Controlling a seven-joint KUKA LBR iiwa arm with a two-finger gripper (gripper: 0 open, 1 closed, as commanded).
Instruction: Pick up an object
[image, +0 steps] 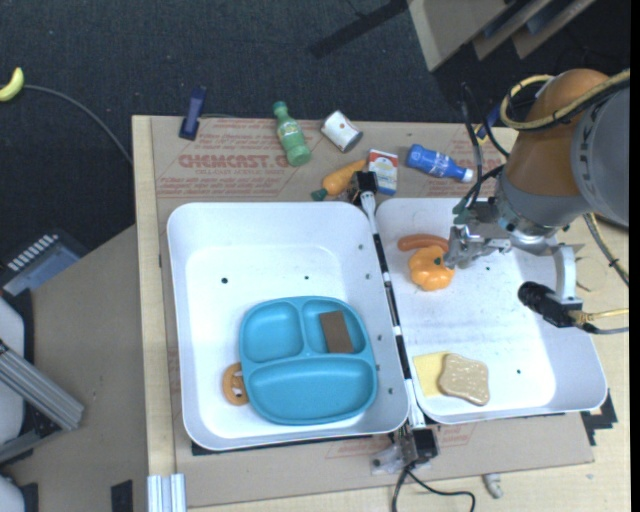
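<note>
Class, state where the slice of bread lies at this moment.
In the camera view, the slice of bread lies in the right bin, near its front edge, overlapping a yellow cheese slice on its left.

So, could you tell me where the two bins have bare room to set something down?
Left bin: the bare far half, beyond the blue tray. Right bin: the middle floor between the orange pepper and the bread slice. Crowded: the right bin's far-left corner, where the gripper sits by pepper and sausage.
</note>
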